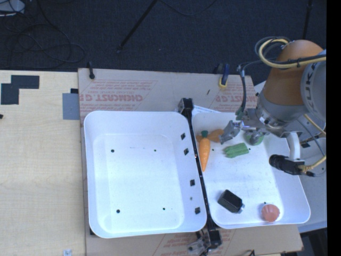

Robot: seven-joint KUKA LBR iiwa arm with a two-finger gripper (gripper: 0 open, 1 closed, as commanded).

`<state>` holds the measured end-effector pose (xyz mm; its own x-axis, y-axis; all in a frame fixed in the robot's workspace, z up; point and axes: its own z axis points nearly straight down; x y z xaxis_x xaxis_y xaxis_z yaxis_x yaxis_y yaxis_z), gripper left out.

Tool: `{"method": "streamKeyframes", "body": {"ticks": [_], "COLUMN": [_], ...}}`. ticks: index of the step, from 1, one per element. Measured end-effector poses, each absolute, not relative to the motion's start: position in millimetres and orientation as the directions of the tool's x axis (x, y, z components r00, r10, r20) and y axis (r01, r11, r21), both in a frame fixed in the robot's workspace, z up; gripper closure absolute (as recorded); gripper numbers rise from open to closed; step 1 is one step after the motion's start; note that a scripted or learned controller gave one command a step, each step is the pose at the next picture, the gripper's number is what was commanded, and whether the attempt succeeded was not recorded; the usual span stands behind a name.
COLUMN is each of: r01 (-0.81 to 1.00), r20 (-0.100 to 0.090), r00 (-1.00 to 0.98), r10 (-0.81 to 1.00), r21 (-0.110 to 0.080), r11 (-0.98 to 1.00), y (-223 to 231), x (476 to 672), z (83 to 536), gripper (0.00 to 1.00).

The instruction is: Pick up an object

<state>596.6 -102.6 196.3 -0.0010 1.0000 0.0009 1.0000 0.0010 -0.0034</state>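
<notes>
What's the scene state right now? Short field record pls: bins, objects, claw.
left bin: white, shallow, no objects seen in it
right bin: white, holds all four objects
toy carrot: orange, along the divider at the bin's left side
green object: small, just right of the carrot
black block: near the front edge
pink ball: front right corner
claw: low over the bin's back, just above the carrot and green object
grasp: nothing seen between fingers

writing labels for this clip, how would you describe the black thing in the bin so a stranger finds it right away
Look in the right-hand bin, the one the arm reaches over, and go to its near edge. The black block lies there, left of a round pinkish ball. It is the bin's only dark, boxy item; the carrot and green piece lie farther back.
</notes>
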Motion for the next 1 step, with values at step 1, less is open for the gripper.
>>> {"method": "streamKeyframes", "body": {"ticks": [1], "r01": [1.0], "r20": [-0.002], "r00": [0.005], "r10": [1.0], "r21": [0.003], "r11": [-0.005], "y": [-146.6], "x": [514.4], "z": [302.0], "gripper": [0.0]}}
